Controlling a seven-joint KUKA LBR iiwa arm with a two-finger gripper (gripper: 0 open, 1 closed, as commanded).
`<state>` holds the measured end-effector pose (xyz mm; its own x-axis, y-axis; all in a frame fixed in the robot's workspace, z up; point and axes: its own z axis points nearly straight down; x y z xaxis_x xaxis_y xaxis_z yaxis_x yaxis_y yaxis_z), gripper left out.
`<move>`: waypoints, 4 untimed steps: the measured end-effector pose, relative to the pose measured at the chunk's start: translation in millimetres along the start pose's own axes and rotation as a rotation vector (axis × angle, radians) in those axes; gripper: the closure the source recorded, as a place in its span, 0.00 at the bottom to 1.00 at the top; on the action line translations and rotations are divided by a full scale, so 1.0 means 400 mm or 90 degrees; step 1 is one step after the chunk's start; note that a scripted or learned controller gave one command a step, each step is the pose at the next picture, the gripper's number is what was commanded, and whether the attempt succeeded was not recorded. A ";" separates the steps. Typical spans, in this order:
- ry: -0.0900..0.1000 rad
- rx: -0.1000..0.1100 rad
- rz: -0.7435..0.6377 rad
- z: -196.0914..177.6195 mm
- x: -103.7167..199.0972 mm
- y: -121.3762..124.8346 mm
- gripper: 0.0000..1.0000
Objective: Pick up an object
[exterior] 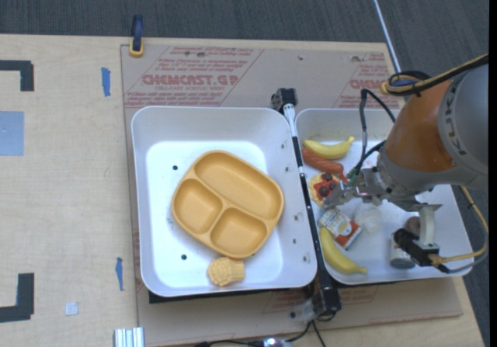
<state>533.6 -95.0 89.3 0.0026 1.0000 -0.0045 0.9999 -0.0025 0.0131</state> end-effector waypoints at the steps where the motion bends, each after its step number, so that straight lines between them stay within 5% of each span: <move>1: 0.002 0.006 -0.001 0.007 0.007 0.065 0.00; 2: 0.001 0.004 -0.001 -0.019 0.005 0.067 1.00; 3: 0.003 0.009 -0.001 -0.240 0.016 -0.130 1.00; 4: 0.004 0.009 -0.001 -0.240 0.017 -0.130 0.00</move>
